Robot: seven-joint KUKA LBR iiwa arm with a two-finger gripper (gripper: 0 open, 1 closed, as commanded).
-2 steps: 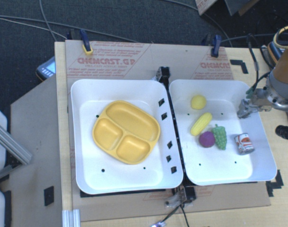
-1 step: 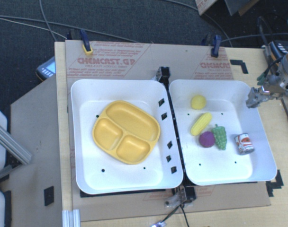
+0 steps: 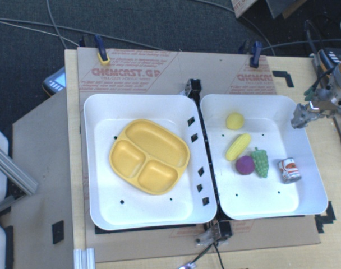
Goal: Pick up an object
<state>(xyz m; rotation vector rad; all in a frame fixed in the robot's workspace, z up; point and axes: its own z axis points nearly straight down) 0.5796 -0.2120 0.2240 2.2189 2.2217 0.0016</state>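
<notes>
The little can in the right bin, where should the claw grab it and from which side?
Across the small can's round body, coming straight down. It lies on its side, apart from the green toy, near the right bin's right wall, so close across the curved sides, not the ends.

Yellow tray (image 3: 150,156), yellow ball (image 3: 234,121), yellow corn (image 3: 238,146), purple fruit (image 3: 245,165), green grapes (image 3: 261,162), white bins (image 3: 97,150).

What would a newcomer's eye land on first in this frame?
The big yellow tray lying in the left bin stands out most. Next comes the cluster in the right bin: a yellow ball, a corn cob, a purple ball touching green grapes, and a small can off to their right. The gripper sits at that bin's upper right edge.
</notes>
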